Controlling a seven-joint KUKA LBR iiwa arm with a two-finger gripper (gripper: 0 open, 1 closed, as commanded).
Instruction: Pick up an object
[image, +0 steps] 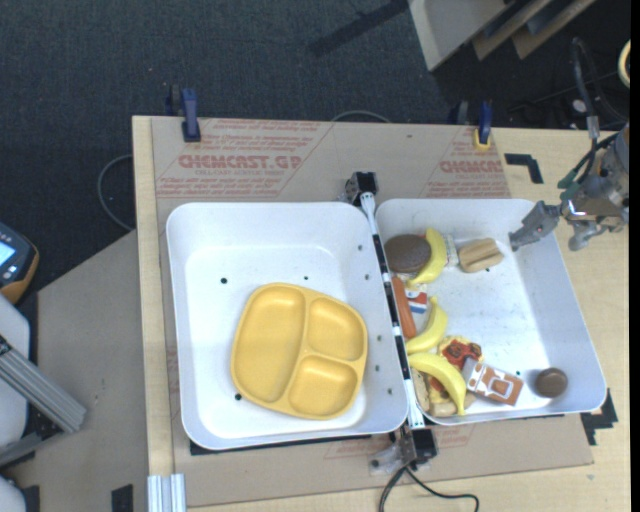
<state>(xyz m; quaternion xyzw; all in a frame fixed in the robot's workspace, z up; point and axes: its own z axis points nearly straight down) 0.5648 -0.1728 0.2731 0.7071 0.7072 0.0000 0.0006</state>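
Note:
The right bin (560, 300) holds several small things along its left side and front. A brown round piece (405, 253), a yellow banana (436, 256) and a tan block (480, 255) lie at the back. Lower down are a red and white item (411, 301), two more bananas (430, 330) (446, 382), a red toy (462, 352), a white and orange box (496, 386) and a brown ball (550, 381). My gripper (557, 233) hovers over the bin's back right corner, open, with nothing between its fingers, right of the tan block.
The left bin (200, 250) carries a yellow divided plate (300, 348). A black hinge strip (385, 300) runs between the bins. Blue clamps (188, 112) (483, 122) hold the cardboard sheet at the back. The right bin's middle and right side are bare white floor.

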